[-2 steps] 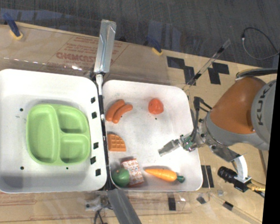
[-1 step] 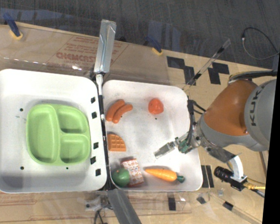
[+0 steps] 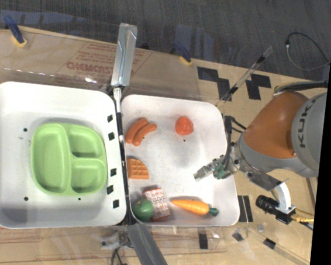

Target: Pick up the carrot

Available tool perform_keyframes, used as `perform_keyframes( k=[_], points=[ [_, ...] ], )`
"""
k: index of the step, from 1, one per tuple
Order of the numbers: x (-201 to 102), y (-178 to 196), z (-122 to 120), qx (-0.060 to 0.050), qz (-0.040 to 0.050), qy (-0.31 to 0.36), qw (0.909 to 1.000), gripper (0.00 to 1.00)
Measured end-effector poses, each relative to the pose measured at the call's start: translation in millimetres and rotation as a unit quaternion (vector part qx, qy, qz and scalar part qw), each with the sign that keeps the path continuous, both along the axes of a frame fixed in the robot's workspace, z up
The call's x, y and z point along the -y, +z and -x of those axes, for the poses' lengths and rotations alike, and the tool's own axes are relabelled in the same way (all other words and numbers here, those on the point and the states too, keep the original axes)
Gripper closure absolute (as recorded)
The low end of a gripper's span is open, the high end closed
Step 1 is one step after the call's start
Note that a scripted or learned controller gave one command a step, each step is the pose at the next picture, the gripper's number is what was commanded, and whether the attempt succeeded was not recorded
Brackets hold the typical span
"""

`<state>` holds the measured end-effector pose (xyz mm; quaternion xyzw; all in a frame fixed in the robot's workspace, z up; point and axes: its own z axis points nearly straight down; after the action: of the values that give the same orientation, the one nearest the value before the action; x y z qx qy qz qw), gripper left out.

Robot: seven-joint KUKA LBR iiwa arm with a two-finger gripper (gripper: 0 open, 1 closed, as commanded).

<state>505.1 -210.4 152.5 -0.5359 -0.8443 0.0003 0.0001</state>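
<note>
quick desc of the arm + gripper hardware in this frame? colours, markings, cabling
Grey KUKA iiwa arm with a rounded, glossy orange band above the wrist; dark lettering shows on the grey shell near the frame's right edge. The wrist narrows to a small two-finger gripper of grey metal with a greenish part at its base. Thin dark cables run along the wrist.

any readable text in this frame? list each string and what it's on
"KU", the start of a longer word cut off at the edge, on the grey arm.
Red mirrored print on the clear sheet behind the bins: too blurred to read.
Patterned wrapper of the small packet beside the carrot: too small to read.
Nothing else carries legible text.
</note>
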Motion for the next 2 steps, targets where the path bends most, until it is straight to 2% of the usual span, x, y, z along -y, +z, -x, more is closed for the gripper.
perform_keyframes(
  k=[1, 2],
  points=[
    [0, 0, 0, 0.000, 0.0001, 0.000, 1.0000, 0.00],
    [-39, 19, 28, 0.000, -0.0001, 0.031, 0.9995, 0.00]
  ],
)
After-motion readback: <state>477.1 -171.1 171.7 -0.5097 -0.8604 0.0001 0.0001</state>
